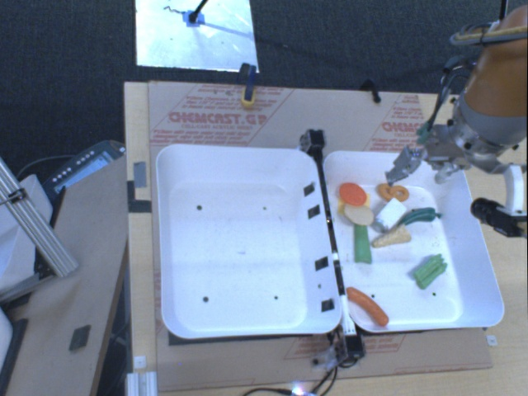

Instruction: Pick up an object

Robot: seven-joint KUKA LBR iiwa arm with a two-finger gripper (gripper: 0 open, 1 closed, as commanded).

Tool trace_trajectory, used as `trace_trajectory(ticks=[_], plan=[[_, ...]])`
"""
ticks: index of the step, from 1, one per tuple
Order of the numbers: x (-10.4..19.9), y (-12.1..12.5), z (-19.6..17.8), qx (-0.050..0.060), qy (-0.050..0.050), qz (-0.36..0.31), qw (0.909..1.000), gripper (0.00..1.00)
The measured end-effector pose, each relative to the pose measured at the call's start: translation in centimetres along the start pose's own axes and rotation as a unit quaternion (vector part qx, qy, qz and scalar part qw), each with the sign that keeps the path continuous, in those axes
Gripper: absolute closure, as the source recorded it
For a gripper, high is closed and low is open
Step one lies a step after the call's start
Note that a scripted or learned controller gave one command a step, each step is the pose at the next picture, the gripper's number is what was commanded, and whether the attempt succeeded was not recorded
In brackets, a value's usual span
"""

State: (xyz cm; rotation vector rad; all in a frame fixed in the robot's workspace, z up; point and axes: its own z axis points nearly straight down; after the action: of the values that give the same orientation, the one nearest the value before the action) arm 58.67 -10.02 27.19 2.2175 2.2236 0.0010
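Note:
The right bin (474, 304) holds several small toy foods. At its back are an orange-red disc (353, 194) and an orange ring-shaped piece (394, 192). A beige oval (359, 214), a white block (390, 214) and a dark green curved piece (419, 216) lie in the middle, with a green stick (362, 243) and a pale yellow piece (391, 238) below them. A ridged green piece (430, 271) and an orange sausage shape (367, 305) lie nearer the front. My gripper (403, 165) hangs above the bin's back edge, just behind the orange ring, with nothing seen in it.
The left bin (177, 304) sits beside the right one, with black clips (314, 213) along the shared rim. A black part (495, 214) of the arm overhangs the right bin's right rim. A yellow and blue clamp (247, 85) stands behind the bins.

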Motion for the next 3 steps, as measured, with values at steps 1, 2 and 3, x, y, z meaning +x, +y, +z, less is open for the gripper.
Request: trace_trajectory(ticks=[1,2,3], plan=[[0.0,0.1,-1.1,-0.002,0.0,-0.001,1.0,1.0],[4.1,-7.6,9.3,0.008,0.002,0.0,1.0,1.0],[11.4,1.0,1.9,-0.006,0.001,-0.005,1.0,1.0]])
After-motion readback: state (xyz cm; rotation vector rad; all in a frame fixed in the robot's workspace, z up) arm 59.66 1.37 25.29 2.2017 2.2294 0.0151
